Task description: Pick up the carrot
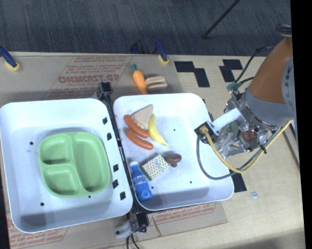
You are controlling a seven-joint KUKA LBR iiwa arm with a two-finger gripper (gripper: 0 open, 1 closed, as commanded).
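Camera view is showing the claw [236, 140] hanging over the right bin's [199, 189] outer edge, and I cannot tell how it is set. The carrot [138, 80] is lying well away from it, up on the table [89, 73] beyond that bin's far rim, just beside a bun [156, 83]. In reaching there it is likely risking a clip on the rim, or closing on the bun instead.

The arm [272, 82] is cut off at the right edge, so its upper part is unseen. The gripper [236, 137], by the right bin's [202, 189] right rim, is a blur of cables and metal; its fingers cannot be made out. The brown item [172, 159] is too small to identify.
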